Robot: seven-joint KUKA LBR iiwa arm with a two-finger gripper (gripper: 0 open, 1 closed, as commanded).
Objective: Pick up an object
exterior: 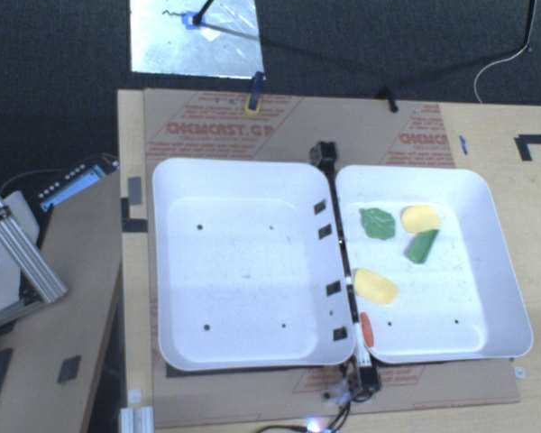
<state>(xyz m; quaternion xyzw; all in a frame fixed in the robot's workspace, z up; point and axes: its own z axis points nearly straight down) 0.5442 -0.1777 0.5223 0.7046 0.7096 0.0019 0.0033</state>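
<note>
While both white bins sit side by side on the desk (131, 269), everything there is to pick up lies in the right bin (508, 282). A lumpy green piece (377, 223) rests toward its far side, with a rounded yellow piece (420, 217) just beside it on the right. A darker green wedge (421, 245) lies tilted right below that yellow one, nearly touching it. Nearer the front, a second yellow piece (375, 286) sits close to the bin's left wall, and a small orange-red piece (367, 329) lies right against that wall. The left bin (243, 166) adjoins it along a seam set with dark clips. Whether the end effector is spread or pressed together, I cannot tell. A shiny silver sheet (162, 43) lies on the dark floor beyond the desk.
</note>
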